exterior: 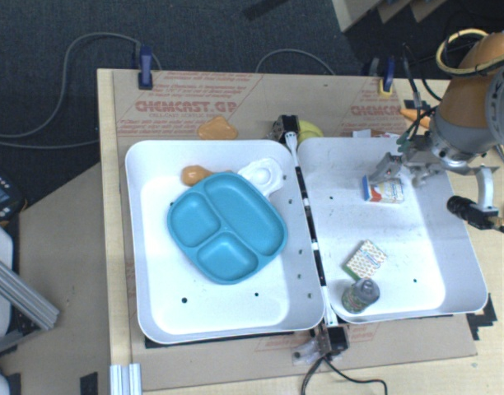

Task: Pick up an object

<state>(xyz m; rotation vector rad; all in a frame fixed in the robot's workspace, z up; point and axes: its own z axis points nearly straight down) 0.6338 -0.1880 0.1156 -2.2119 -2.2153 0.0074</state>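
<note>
Left bin [153,303]: holds a blue divided tray [227,226] lying flat, roughly mid-bin; small orange lump [195,174] touching its far-left edge; white cup-like piece [263,174] at its far-right corner.
Bench, far side: another orange item [217,127] just outside the left bin; yellow-green thing [308,130] by the divider, partly hidden.
Right bin [433,278]: patterned small pad/sponge [366,258] near-left; greyish round jar-like obj [361,295] just nearer than it, at the near rim; small white box w/ red-blue print [385,191] far-centre.
Gripper [392,164]: down over far part of right bin, tips just above/far side of the printed box. Fingers look spread, nothing seen between them; contact w/ box unclear.
Arm [470,105]: comes in from the right, orange band above wrist.
Step (judgement): approach/descend onto the printed box, grasp not made yet.
Next (judgement): needs tips lowered to straddle the box, then close, then lift straight up. Box lies flat + low, so fingers could slip over the top.
</note>
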